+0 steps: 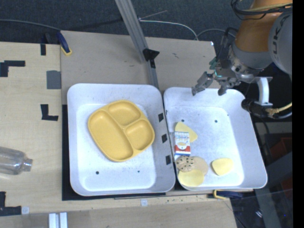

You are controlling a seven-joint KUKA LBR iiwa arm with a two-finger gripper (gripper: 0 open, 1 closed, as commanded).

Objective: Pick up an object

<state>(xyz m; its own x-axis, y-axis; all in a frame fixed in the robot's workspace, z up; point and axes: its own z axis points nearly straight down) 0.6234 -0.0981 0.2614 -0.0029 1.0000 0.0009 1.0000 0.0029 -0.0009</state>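
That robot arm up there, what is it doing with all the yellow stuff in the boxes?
The arm's gripper hangs open over the far edge of the right bin, holding nothing. Its job is to pick something up, and it has not yet. Near the front of that bin lie a small carton, a cookie and some yellow toy food pieces. The left bin holds a yellow divided plate.

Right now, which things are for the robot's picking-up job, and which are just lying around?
For the job:
- claw, open, above the right bin's far edge, holding nothing
- right bin
- small carton
- cookie
- yellow pieces, like the one at

Just lying about:
- left bin
- yellow divided plate in the left bin, possibly pickable too
- clear bottle
- metal pole
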